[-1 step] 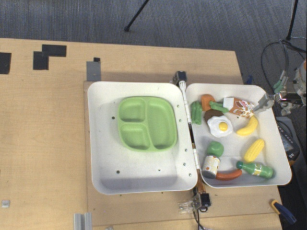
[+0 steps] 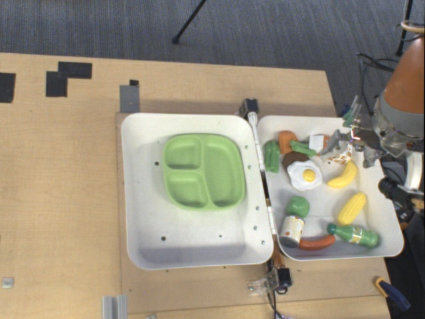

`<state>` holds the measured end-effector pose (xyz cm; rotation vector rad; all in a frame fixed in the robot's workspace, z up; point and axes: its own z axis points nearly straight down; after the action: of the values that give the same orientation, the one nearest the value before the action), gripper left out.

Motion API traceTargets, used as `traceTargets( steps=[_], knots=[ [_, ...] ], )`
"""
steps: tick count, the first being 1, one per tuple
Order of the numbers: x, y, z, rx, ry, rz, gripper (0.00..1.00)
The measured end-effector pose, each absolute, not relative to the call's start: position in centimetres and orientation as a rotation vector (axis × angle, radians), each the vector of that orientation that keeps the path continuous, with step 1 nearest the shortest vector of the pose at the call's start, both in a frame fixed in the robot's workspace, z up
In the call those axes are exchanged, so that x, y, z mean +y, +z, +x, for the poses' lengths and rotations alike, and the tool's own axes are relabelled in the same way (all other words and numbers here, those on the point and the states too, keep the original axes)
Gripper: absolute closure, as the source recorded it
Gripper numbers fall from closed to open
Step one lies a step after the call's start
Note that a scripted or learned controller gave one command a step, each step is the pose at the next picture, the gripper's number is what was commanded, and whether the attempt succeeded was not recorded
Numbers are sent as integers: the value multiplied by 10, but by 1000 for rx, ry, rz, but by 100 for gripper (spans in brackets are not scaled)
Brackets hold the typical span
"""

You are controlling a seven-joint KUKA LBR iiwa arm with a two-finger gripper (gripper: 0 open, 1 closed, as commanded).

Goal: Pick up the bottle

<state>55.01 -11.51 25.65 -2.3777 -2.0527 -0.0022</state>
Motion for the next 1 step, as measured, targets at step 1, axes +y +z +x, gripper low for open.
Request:
traceTargets(
  steps=[1],
  knots=[
    [-74, 184, 544, -1781, 0, -2586, 0]
  ],
)
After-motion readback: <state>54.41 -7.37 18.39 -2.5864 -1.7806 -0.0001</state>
